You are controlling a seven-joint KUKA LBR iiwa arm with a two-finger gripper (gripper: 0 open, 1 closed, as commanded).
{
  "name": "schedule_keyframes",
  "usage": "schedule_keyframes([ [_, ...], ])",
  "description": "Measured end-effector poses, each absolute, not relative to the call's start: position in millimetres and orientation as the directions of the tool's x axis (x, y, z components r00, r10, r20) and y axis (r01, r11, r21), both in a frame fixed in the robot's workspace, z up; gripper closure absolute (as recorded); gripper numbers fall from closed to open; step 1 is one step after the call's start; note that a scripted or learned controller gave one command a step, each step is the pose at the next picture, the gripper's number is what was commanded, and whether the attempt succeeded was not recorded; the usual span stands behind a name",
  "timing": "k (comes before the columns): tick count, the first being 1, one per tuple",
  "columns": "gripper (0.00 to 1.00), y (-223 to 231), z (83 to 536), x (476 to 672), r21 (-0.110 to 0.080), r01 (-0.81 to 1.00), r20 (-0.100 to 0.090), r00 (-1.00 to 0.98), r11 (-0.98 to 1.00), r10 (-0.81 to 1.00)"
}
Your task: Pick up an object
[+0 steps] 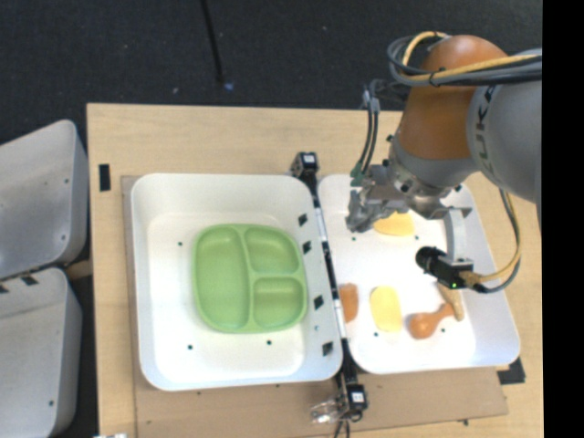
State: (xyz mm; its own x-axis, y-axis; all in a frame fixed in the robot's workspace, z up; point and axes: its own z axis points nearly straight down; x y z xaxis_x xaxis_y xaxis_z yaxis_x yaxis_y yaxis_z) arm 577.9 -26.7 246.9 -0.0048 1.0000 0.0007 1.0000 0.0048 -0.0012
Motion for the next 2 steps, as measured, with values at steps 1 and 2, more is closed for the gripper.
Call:
schedule_keyframes([
  [1, 1.0, 19, 256, 555.3, -0.001, 1.0, 0.002, -0.006, 0.006, 1.0],
  [2, 1.0, 63, 239, 529.3, -0.002, 1.0, 0.001, -0.005, 0.006, 1.0],
])
